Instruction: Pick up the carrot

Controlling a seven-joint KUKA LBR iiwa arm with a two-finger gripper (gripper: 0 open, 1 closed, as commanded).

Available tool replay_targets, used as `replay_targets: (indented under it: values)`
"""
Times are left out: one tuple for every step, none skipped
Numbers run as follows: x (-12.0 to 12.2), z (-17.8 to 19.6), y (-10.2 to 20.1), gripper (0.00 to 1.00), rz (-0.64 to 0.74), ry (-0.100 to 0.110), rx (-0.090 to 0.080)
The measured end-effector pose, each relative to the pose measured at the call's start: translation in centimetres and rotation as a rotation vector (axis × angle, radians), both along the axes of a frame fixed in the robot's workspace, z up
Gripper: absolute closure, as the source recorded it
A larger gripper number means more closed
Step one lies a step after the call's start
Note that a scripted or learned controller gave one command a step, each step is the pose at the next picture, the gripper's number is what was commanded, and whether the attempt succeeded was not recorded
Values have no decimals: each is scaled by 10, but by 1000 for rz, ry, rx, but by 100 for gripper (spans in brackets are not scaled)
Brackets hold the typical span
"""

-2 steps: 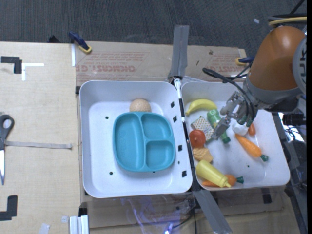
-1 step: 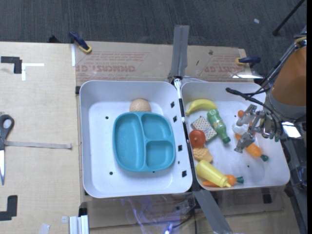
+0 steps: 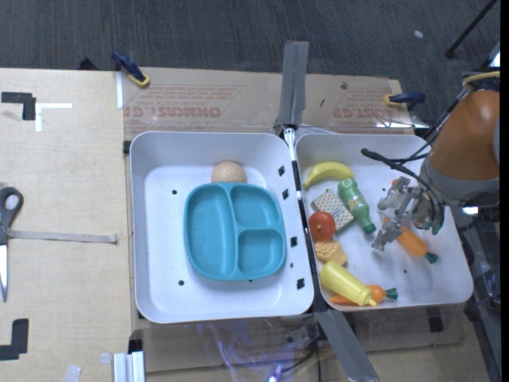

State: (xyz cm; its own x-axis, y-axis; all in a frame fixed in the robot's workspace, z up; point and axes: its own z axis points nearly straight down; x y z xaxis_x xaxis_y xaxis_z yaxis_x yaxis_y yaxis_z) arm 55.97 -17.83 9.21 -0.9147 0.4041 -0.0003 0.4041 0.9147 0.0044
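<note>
A: So, from the overhead camera, where do you place the carrot point(image 3: 413, 243)?

B: You'll find it in the right bin point(image 3: 453, 289), to the right of the green bottle point(image 3: 355, 204), lying on the bin floor with its green tip pointing away from the bottle. A second orange piece point(image 3: 347, 299) pokes out from under the yellow bottle point(image 3: 348, 283), below the green bottle near the front wall. It may be another carrot, so settle on one target.

A: And the gripper point(image 3: 390, 233)?

B: You see it between the green bottle and the carrot, low over the floor. Its fingers point(image 3: 383, 239) look spread a little, with nothing between them. The carrot lies just beside them, seemingly touching or nearly so, not inside the gap.

A: How should you handle the grasp?

B: I judge you should shift away from the green bottle until the carrot's thick middle sits between the fingers, straddle it across its short width, then close. Closing at the tapered end would likely squeeze it out sideways.
</note>
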Motion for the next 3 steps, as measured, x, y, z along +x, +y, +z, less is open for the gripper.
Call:
replay_targets:
  values:
    - [-42, 0, -9, 0, -299, 0, -4]
    - [-40, 10, -9, 100, -296, -4, -6]
    - [-25, 77, 58, 100, -317, -2, -4]
